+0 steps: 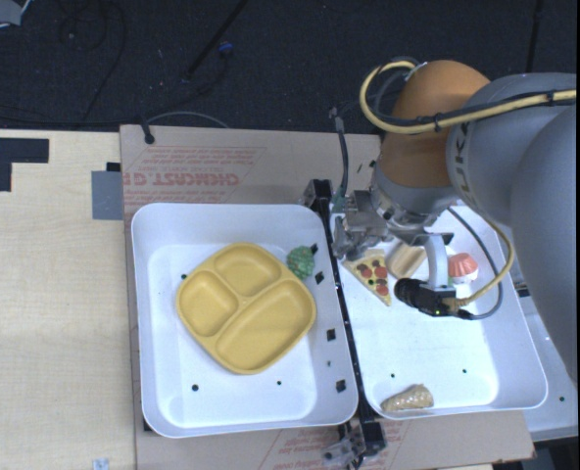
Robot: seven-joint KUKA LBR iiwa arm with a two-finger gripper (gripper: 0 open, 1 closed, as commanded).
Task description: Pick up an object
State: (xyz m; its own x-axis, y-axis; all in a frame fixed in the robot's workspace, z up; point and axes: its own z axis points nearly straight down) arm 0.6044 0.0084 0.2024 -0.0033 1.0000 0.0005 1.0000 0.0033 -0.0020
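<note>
My gripper (361, 241) hangs low over the far left part of the right bin (447, 360), under the orange band of the arm. Just below it lies a toy pizza slice (372, 275). A tan bread-like piece (407, 259) sits right of the slice, and a red and white toy (460, 266) lies further right, by a black cable. A beige ridged item (409, 398) rests at the bin's near edge. In the left bin a green broccoli-like toy (302, 259) lies next to the yellow divided plate (247, 306).
The left bin (163, 360) and the right bin meet at a black divider (335, 302). Cardboard (221, 169) lies under both bins on the pale wooden bench. The grey arm covers the right bin's far right side.
</note>
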